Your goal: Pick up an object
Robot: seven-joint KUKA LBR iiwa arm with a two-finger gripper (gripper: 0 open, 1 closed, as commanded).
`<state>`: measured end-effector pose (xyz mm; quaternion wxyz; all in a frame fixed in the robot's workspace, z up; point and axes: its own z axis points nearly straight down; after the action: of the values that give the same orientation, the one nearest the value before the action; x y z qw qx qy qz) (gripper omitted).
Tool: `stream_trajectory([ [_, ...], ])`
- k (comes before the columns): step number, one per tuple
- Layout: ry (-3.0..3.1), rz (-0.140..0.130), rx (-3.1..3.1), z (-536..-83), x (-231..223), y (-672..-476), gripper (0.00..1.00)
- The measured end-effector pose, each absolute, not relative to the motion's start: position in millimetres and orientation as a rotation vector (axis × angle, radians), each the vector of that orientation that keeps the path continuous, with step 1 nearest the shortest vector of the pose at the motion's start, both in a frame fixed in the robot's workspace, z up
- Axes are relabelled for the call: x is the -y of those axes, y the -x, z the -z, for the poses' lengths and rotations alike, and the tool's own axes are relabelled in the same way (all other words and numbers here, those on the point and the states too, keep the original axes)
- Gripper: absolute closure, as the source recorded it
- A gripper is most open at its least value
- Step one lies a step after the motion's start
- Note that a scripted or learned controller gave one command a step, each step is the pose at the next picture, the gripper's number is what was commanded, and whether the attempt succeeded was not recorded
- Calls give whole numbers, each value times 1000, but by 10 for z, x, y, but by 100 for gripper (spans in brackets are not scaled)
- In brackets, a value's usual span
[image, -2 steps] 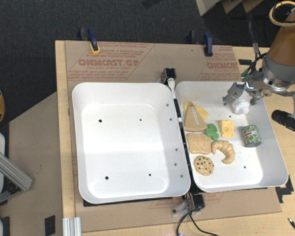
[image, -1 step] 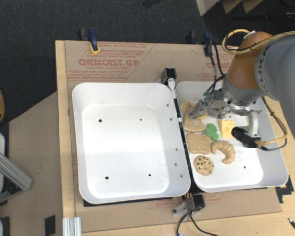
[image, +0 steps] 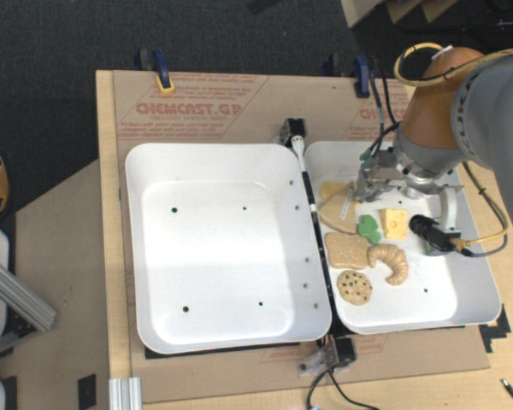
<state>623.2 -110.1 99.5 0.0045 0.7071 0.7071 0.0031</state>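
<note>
On the bench point(image: 197, 101): two shallow white bins sit side by side, the left bin point(image: 135, 186) toward the left edge and the right bin point(image: 432, 301) toward the right edge, with their inner rims meeting along the middle.
Arm point(image: 492, 101): grey with an orange band point(image: 436, 114); it comes in from the bench's right edge and bends down over the far half of the right bin.
Tool point(image: 365, 188): low over the far-left part of the right bin, just beside the pale yellow piece. Whether it is apart, together or clamped on anything cannot be told from this angle.
Pale yellow piece point(image: 332, 192): in the right bin, close to the wall shared with the left bin, on the side toward the bench's far edge.
Tan flat piece point(image: 332, 217): just nearer than the yellow piece, partly under the tool.
Green piece point(image: 368, 227): small, mid-bin, just beside the yellow square point(image: 395, 223).
Bread slice point(image: 345, 249): flat, just nearer than the green piece.
Croissant point(image: 390, 263): curved, just to the right of the bread slice.
Cookie point(image: 354, 287): dark-chipped and round — the thing nearest the bench's front edge, just nearer than the bread slice.
Clamps point(image: 161, 65): blue, gripping the bench's far edge.
</note>
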Motion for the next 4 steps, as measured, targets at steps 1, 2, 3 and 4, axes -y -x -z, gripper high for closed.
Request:
stream_trajectory([
  [1, -2227, -1, -2210, -877, 1672, -5406, 100],
  [2, -2218, -7, -2214, -883, 1393, -4801, 100],
  [3, -2198, -23, -2227, -1921, 627, -5788, 100],
  [4, -2232, 11, -2222, -1142, 973, -5233, 100],
])
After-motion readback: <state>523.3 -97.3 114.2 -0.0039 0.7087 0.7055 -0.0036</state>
